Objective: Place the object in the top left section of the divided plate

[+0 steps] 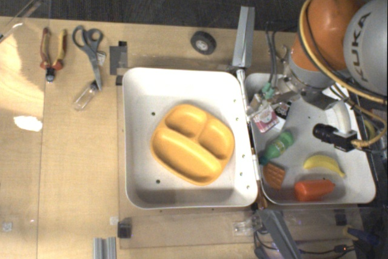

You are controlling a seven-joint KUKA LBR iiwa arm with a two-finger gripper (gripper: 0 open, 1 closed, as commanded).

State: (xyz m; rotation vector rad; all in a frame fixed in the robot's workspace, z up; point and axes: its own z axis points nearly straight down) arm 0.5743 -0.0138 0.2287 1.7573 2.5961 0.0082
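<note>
Arm's orange band [324,15] nearest lens; left to right: divided plate [193,144] in left bin [136,130], gripper [271,97] low over right bin's [364,188] toys, jaw state indeterminate, banana [323,164] unheld; risk: crowding fouls the pick.

bench [60,179] — 2 bins [139,130], scissors [91,48]

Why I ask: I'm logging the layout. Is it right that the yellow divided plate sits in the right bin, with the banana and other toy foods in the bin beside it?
Not quite. The camera view shows the yellow divided plate in the left bin, not the right one. The banana and other toy foods do lie in the bin beside it, the right bin.
</note>
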